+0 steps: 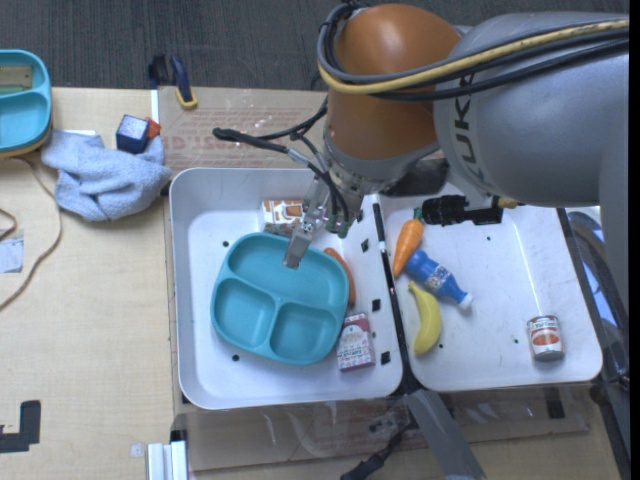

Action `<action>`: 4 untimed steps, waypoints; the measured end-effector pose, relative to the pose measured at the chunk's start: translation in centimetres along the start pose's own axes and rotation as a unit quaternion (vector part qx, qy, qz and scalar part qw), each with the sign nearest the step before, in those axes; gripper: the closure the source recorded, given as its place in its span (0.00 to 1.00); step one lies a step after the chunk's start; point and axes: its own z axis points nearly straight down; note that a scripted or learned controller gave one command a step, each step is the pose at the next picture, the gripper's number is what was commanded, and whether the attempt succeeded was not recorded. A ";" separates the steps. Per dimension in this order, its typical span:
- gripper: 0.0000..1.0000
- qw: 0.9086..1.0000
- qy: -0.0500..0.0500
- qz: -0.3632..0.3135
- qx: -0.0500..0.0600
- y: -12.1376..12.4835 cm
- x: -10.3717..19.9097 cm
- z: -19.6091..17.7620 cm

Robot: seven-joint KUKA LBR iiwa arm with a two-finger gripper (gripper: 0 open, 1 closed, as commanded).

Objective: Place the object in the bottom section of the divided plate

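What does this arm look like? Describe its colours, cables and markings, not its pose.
The arm is a thick, smooth grey body with a rounded, glossy orange band above the wrist. Black letters, partly visible, run down its side near the band. Black and yellow cables loop over the orange part and along the top of the grey part. The gripper is small and metallic, with slim grey fingers.

A dark grey carpeted floor (150, 8) lies beyond the light wooden bench top (90, 318). Even, soft light covers both.
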 end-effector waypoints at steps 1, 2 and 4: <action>0.00 0.992 -0.002 0.127 -0.001 2.0 -7.1 -8.1; 0.00 0.992 -0.002 0.127 -0.001 2.0 -7.1 -8.1; 0.00 0.992 -0.002 0.127 -0.001 2.0 -7.1 -8.1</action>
